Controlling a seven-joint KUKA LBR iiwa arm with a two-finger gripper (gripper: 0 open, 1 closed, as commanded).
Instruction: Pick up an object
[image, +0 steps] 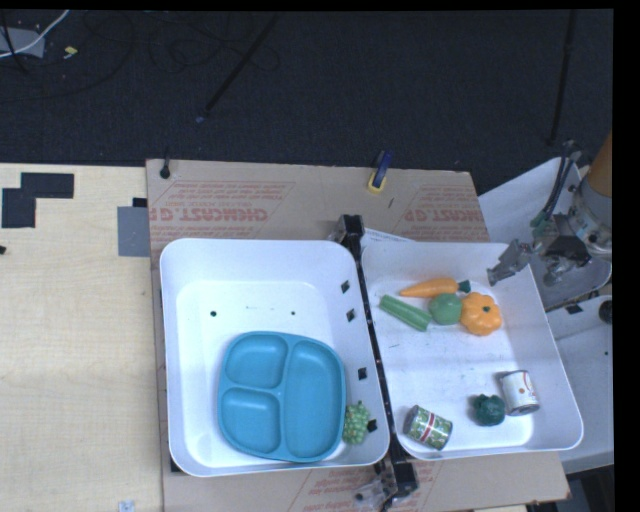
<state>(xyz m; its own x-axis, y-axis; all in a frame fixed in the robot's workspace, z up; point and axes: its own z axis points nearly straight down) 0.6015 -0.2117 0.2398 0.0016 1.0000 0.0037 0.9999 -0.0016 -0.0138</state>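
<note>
Two white bins lying side by side on a cardboard sheet, with the arm's gripper (525, 258) hanging at the right bin's 2 o'clock edge.

Nearest the camera, a green-and-red can (429, 427) is lying on its side at 7 o'clock in the right bin (560, 395), with a dark green lump (489, 409) at 5 o'clock touching a silver can (518, 391) just to its right. In the left bin (260, 270), a blue divided plate (282, 395) is filling the near half, and a bunch of green grapes (356, 423) is resting against its 4 o'clock rim. Farther back in the right bin, a green pod (403, 313), a green round vegetable (445, 310) and an orange pumpkin (481, 314) are sitting in a row, with a carrot (430, 289) lying behind them at 12 o'clock. The gripper is holding nothing that can be seen; whether its jaws are apart or together cannot be told. A blue-and-yellow clamp (379, 172) is gripping the cardboard's (250, 200) far edge.
</note>
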